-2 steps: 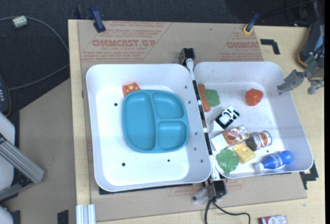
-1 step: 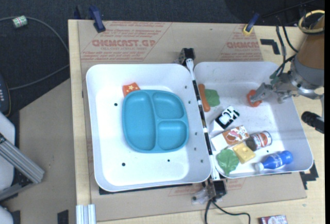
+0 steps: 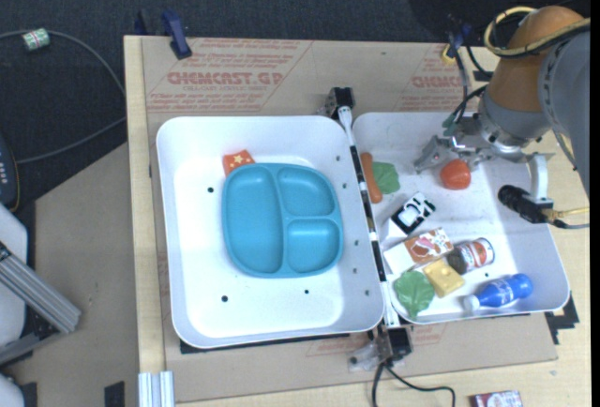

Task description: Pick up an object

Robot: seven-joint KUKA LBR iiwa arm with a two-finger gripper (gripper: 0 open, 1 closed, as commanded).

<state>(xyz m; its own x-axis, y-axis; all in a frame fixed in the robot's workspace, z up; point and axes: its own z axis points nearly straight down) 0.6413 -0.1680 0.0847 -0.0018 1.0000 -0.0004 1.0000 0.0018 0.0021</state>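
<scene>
The left bin [image 3: 187, 302], a shallow white tray with rounded corners, fills the middle of the frame. In it lies a glossy blue divided plate [image 3: 281, 218] with three compartments, and a small red and orange block [image 3: 238, 160] sits just beyond the plate's upper left edge, touching or nearly touching it.

Past the dark seam between the two, the right bin [image 3: 539, 250] holds a scatter of small things. Along its left wall lie an orange stick-shaped piece [image 3: 369, 178] and a green leafy toy [image 3: 385, 177] beside it. Lower down come a black and white block [image 3: 413, 213], a flat red and white packet [image 3: 428, 246], a green lump [image 3: 412, 291] and a yellow cube [image 3: 444, 278] touching it, a small red-labelled can [image 3: 473, 254] on its side, and a blue bottle [image 3: 501, 290] with a white cap lying near the lower right corner.

In the upper right of the frame the pincer [image 3: 441, 155] hangs low over the right bin, its grey metal fingers spread apart with nothing between them. A round red ball [image 3: 457, 174], smooth and matte, rests on the bin floor just beside it; whether a fingertip touches it is hard to make out.
</scene>
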